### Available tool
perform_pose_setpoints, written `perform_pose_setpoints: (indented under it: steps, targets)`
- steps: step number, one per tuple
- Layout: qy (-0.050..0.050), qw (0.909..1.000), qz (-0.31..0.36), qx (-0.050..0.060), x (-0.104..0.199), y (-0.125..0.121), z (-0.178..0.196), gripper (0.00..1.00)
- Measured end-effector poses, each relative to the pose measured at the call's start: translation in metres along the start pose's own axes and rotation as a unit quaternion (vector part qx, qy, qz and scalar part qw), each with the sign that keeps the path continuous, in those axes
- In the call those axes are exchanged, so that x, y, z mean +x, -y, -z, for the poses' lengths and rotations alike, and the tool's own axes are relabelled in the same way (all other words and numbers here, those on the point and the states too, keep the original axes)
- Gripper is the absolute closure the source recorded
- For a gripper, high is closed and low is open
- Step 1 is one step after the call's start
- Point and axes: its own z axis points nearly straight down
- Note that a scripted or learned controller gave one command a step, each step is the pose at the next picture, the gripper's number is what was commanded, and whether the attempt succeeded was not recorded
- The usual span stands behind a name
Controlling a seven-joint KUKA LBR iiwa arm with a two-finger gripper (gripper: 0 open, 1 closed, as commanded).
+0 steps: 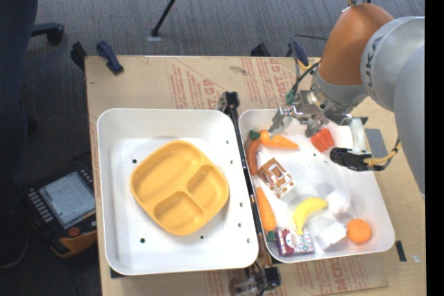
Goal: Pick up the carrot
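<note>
A carrot (283,143) with a green top lies in the back left part of the right bin (378,201), pointing right. Two more carrot-like orange pieces are in that bin: one (252,154) along the left wall and one (266,209) further forward by the same wall. My gripper (297,123) hangs just above and behind the first carrot, open, with nothing between its fingers. One fingertip (277,123) stands close to the carrot's green end.
A red piece (322,141) lies right of the carrot. The right bin also holds a patterned box (275,177), a banana (307,210), an orange (359,231), white blocks (331,234) and a small carton (295,242). A yellow divided plate (180,186) sits in the left bin (114,149).
</note>
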Motion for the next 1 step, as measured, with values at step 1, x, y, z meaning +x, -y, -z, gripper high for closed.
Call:
perform_pose_setpoints:
  steps: [1]
  targets:
    - [0.0, 1.0, -0.001, 0.001, 0.0011, 0.0005, -0.0826, 0.0]
